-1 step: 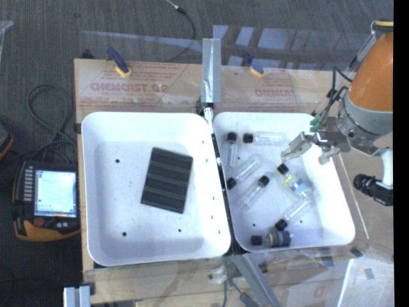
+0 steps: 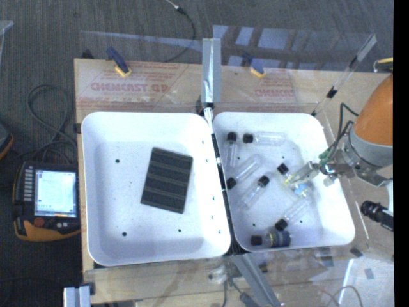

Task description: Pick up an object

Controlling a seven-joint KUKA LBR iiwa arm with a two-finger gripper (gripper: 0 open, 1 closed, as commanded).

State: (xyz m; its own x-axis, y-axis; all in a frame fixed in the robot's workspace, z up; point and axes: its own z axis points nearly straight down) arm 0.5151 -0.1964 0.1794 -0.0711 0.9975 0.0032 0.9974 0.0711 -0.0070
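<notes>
The right white bin [image 2: 332, 232] holds several clear vials with black caps. One vial [image 2: 265, 137] lies near the far wall, and two more, vial [image 2: 246, 169] and vial [image 2: 254, 191], lie at a slant in the middle. Another vial [image 2: 294, 211] rests toward the near right, and a darker one [image 2: 276, 238] lies against the near wall. My gripper [image 2: 310, 173] reaches in from the right, low over the bin's right half. Its tip is right next to a small clear vial [image 2: 298, 185]. The grey wrist and orange band [image 2: 378, 114] sit behind it.
The left white bin [image 2: 96, 171] holds a flat black ridged block [image 2: 167, 180] near its middle. A metal divider post [image 2: 210, 75] stands behind the seam between the bins. A handheld control pendant [image 2: 50, 199] lies on the floor to the left.
</notes>
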